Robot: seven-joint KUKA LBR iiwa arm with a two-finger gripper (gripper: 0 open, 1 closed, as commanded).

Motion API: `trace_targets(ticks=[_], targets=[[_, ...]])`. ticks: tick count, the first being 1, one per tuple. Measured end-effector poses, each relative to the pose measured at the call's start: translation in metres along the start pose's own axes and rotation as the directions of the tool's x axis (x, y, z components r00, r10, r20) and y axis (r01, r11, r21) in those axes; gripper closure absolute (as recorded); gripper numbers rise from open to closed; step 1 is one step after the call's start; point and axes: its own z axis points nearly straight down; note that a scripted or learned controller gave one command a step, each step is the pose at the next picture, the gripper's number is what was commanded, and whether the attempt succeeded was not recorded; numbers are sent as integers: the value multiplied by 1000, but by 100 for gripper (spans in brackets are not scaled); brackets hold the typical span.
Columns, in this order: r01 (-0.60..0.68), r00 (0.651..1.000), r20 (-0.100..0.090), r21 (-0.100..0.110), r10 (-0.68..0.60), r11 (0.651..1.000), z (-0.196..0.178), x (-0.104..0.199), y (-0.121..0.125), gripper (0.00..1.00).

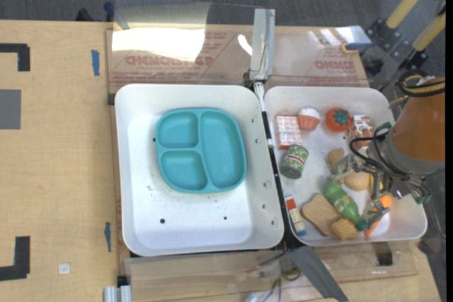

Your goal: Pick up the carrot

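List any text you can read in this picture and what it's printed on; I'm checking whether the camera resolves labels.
"CHICK..." in faded red on the clear panel behind the left bin: only partly legible.
Similar red print on the panel behind the right bin: too blurred.
Small red-and-white box: print too small.
Green can: label unreadable.

Fixed above the worktop point(49, 152), looking down at a slant from the near side. Far enough back to take in both white bins: left bin point(134, 223) at frame centre, right bin point(410, 223) toward the right edge. Dark floor along the top, arm point(425, 131) entering at right
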Motion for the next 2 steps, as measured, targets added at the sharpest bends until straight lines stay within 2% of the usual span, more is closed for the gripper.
trace_targets(ticks=[1, 2], targets=[[3, 1000, 16, 7, -3, 1000, -14, -6, 0, 100], [502, 865, 2, 1, -502, 865, -5, 7, 1, 100]])
